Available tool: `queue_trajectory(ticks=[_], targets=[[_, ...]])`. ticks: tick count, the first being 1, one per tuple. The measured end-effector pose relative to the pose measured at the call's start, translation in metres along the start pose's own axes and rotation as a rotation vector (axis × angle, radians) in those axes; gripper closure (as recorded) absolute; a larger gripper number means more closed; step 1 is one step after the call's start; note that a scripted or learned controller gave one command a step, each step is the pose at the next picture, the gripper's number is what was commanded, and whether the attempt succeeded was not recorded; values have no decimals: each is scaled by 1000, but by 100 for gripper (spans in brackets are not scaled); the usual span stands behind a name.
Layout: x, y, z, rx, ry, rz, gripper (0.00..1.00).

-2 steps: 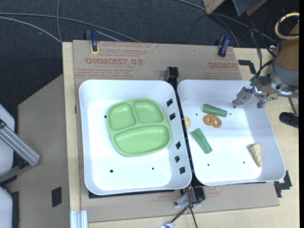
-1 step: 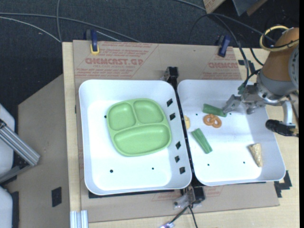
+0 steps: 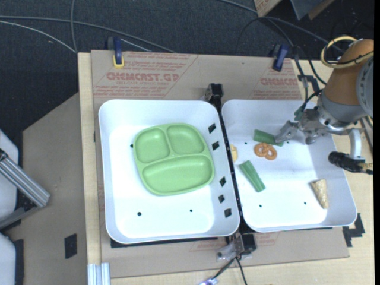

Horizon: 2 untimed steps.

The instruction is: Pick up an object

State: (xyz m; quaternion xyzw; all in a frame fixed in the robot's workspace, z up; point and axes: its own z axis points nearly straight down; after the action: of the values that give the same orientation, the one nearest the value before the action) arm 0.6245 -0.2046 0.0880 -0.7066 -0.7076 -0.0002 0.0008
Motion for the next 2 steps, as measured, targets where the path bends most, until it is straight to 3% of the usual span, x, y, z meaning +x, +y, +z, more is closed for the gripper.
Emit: queue_trajectory(ticks=[1,2], targets=[[1,3,-14,-8,0,-2,100],[1,5,-80,-9,-4,0,100]])
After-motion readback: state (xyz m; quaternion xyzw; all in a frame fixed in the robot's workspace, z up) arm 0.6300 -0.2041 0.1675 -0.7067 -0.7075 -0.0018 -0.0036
